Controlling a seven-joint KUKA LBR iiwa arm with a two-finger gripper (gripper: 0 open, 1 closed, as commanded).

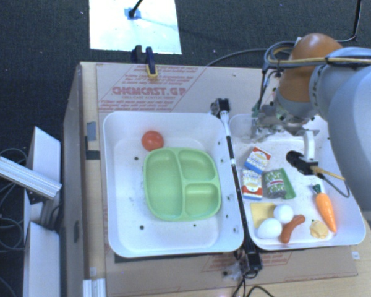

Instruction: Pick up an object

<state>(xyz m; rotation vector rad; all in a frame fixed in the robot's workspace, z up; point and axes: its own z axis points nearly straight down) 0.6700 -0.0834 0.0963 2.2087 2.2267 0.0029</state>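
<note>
My gripper (264, 127) hangs over the far left corner of the right bin (352, 228), beside a clear plastic cup (240, 126). Just in front of it lies a small blue and white carton (258, 160). Nearer the front of this bin are a second carton (251, 184), a green packet (277, 184), a yellow cheese slice (261, 212), two white eggs (270, 228), a brown sausage (292, 228), an orange carrot (325, 211) and a pale yellow piece (319, 229).
The left bin (120, 228) holds a green divided plate (182, 183) and a red ball-like tomato (152, 140) behind it. A black ridge (233, 166) runs between the bins. The grey arm (352, 98) covers the right bin's far right corner.
</note>
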